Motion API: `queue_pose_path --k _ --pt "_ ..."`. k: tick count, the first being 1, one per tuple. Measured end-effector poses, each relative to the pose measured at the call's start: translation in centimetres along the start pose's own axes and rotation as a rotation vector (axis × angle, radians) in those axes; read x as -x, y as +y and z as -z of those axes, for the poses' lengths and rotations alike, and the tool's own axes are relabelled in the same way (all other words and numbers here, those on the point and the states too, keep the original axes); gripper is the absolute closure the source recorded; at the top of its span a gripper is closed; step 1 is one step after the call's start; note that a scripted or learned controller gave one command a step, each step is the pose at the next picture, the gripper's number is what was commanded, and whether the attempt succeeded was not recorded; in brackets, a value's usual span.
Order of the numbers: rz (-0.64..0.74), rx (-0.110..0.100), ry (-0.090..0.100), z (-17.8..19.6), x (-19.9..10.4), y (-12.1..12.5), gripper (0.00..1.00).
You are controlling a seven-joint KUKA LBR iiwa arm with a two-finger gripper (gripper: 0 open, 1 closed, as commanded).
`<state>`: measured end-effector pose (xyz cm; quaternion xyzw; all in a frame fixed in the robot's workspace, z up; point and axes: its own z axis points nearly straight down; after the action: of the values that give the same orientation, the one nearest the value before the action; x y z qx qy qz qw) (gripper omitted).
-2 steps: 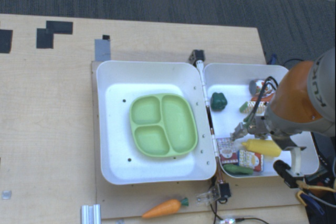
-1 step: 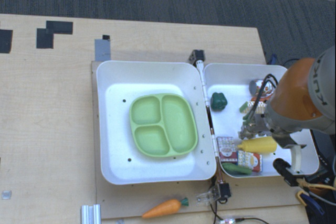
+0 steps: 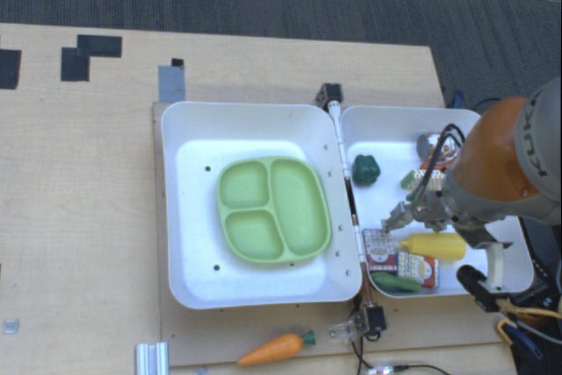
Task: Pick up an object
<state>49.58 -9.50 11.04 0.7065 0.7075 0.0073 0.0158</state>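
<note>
My gripper hangs low over the middle of the right bin, reaching in from the right under the grey and orange arm. Just below it lie a red and white carton and a yellow bottle-like thing. A second small red and white box and a green cucumber-like piece rest against the bin's front wall. A dark green lump sits apart near the bin's left wall. A small pale green piece lies close to the arm. Nothing shows held in the gripper.
The left bin holds a light green divided plate. An orange carrot lies on the wooden bench in front of the bins. A grey object sits at the back of the right bin, partly hidden by the arm.
</note>
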Motion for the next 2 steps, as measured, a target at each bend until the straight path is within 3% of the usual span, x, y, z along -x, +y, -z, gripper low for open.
queue_pose_path --k 2 --pt "-0.003 -0.006 0.006 -1.94 -0.84 -0.21 0.0"
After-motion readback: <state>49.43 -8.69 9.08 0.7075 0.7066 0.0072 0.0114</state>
